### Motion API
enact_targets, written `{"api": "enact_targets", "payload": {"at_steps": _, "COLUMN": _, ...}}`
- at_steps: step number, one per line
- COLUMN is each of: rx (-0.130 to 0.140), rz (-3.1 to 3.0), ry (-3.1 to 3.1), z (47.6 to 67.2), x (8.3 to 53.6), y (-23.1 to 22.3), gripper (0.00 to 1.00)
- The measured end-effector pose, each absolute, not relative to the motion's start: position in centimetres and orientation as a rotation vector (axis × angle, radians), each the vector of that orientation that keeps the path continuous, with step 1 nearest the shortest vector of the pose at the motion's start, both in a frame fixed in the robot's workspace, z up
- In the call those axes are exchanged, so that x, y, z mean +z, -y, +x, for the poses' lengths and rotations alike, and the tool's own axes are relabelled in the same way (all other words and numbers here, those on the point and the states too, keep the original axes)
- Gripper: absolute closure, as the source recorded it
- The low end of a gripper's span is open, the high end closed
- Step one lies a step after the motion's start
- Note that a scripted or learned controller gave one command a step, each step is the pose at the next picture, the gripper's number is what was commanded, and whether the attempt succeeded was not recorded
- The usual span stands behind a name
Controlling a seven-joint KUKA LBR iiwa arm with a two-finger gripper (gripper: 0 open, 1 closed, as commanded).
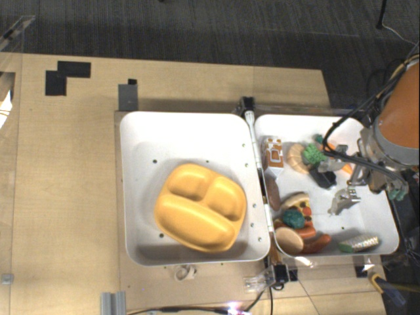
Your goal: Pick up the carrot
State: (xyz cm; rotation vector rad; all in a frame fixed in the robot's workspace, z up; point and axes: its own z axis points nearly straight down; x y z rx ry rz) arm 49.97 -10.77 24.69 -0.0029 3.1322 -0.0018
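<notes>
Task not done at this moment. Carrot (pixel 306 157), likely pale-orange piece with green leafy top, lay in far-left part of right bin (pixel 379 220), just beside small printed packet (pixel 273 153). Nothing was lifted.

Pincer (pixel 345 201) hung over middle of same bin, near carrot but apart from it, on arm's side. You couldn't tell how far pincer was spread from this slant. Nothing showed pinched in it, and no clear contact with any item.

Left for you: shift over carrot, descend, close, lift.
</notes>
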Motion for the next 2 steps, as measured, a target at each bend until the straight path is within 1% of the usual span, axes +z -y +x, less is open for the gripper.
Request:
{"api": "enact_targets", "payload": {"at_steps": 1, "rx": -0.004, "rz": 0.033, "ry": -3.139, "z": 52.5, "x": 16.3, "y": 20.5, "gripper": 0.0}}
{"api": "enact_targets", "payload": {"at_steps": 2, "rx": -0.01, "rz": 0.012, "ry": -3.121, "z": 51.7, "x": 9.1, "y": 20.7, "gripper": 0.0}}
